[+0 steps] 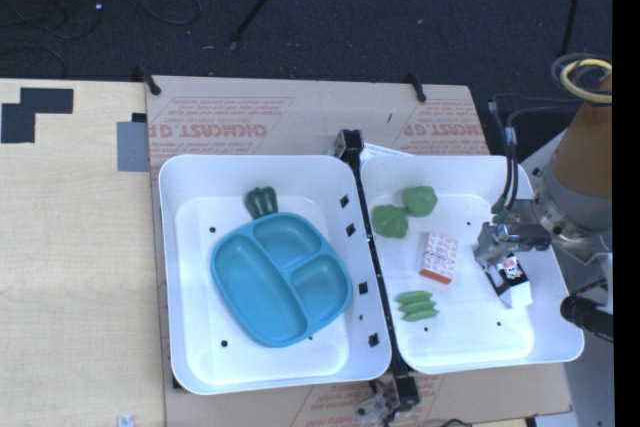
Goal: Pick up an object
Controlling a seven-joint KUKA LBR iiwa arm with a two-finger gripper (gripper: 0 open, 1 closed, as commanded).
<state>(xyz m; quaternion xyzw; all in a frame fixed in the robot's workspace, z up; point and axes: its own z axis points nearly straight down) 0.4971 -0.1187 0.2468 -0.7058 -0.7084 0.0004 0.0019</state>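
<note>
In the right bin (470, 355) lie two lumpy green pieces (405, 210), a small orange-and-white box (438, 257) and a green pea pod (416, 305). My gripper (503, 260) hangs low over the right side of that bin, to the right of the box. A small black-and-white item (514, 281) sits right under or at its tip; whether it is gripped is unclear. The grey arm with its orange band (588, 150) comes in from the right.
The left bin (190, 335) holds a blue divided plate (280, 277) and a dark green piece (262, 203) at its upper edge. Black clips along the divider (365, 245) join the two bins. Both stand on cardboard (260, 120) on a wooden bench.
</note>
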